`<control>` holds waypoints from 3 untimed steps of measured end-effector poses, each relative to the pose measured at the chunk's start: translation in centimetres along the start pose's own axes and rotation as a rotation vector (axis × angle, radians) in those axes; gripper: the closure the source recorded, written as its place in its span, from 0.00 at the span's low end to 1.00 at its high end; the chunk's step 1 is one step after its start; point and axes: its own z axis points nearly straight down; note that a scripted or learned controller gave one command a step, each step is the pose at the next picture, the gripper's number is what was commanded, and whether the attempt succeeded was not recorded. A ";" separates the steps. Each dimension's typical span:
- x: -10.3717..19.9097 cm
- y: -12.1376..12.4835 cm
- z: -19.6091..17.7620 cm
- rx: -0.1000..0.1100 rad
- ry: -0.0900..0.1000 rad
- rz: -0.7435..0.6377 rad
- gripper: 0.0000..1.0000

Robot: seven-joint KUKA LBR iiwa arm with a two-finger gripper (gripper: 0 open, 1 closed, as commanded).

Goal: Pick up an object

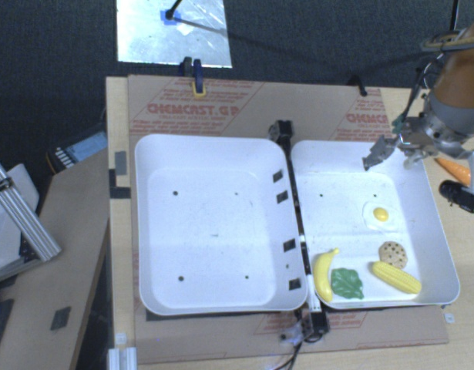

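The grey arm with the orange band (457, 83) runs off the frame's right edge, and its blurred two-finger gripper (391, 151) leaves finger spacing unreadable.

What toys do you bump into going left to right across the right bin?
banana → green leaf → fried egg → cookie; the corn overlaps the cookie's span, so left out.
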 end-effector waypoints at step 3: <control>14.9 -13.6 -19.5 -0.010 0.002 -0.006 0.00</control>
